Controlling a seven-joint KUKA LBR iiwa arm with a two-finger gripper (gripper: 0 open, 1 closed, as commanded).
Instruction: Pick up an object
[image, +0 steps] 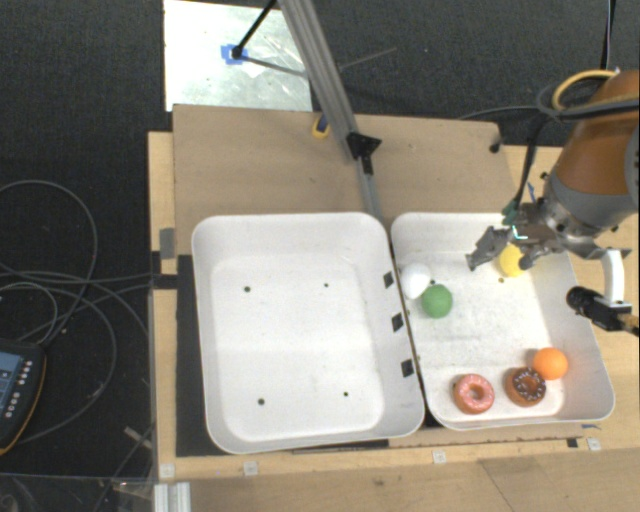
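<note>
The arm (598, 140) is reaching over the right bin (470, 235). Its gripper (505, 252) is hanging with jaws spread apart, one finger (485, 250) jutting left, and a yellow ball (512, 262) is sitting between them, apparently unclamped. A green ball (436, 301), white ball (414, 280), orange ball (549, 363) and two doughnuts (474, 393) are lying nearby.

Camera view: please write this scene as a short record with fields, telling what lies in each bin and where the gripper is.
left bin: white, shallow, no objects seen inside
right bin: white, shallow, holds six small objects
near dividing wall: white ball touching green ball
front edge: pink donut, chocolate donut, orange ball
far side: yellow object, partly hidden by the gripper
gripper: low over the right bin's far side, at the yellow object; grasp not confirmed
</note>
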